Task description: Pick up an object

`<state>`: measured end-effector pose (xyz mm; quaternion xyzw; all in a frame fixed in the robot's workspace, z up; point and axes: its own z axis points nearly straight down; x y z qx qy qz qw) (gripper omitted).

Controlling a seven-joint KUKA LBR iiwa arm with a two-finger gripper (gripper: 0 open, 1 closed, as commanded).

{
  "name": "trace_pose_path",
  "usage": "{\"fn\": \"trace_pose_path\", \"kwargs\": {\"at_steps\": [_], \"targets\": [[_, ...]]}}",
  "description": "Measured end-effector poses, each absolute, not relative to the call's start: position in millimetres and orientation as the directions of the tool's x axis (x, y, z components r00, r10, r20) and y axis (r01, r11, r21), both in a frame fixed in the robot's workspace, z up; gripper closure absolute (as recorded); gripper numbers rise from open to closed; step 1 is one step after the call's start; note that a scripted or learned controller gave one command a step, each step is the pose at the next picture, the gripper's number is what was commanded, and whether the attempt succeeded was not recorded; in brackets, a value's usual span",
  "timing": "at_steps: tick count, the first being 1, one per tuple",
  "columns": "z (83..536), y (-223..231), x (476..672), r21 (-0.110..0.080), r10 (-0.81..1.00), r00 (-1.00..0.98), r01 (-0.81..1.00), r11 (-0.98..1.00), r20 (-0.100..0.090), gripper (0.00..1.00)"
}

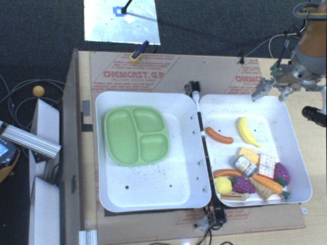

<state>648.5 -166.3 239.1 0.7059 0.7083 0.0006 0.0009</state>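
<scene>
My gripper [272,90] hangs over the far rim of the right bin [296,137], fingers spread open with nothing between them. Below it in that bin lie a yellow banana [248,131] and a red sausage [218,136]. Toward the bin's near end, a pile of toy food is packed together: a small can [245,164], a cheese wedge [248,153], a wafer [266,164], a carrot [266,181], purple grapes [244,185], a lemon [223,185] and a second sausage [228,173].
The left bin [148,193] holds a green divided plate [136,135]. A black clip [193,88] sits on the divider between the bins. Cardboard lies under both bins, and cables run near the arm at the upper right.
</scene>
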Motion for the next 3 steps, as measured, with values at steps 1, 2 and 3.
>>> {"fn": "trace_pose_path", "kwargs": {"at_steps": [1, 2, 3], "targets": [[84.4, -157.7, 653.4, 0.002, 1.0, -0.005, 1.0, 0.005, 0.0, 0.0], [95.8, -157.8, 654.6, 0.006, 1.0, -0.007, 1.0, 0.007, -0.001, 1.0], [186.0, -79.8, 633.7, 0.005, 1.0, -0.005, 1.0, 0.005, 0.0, 1.0]]}}
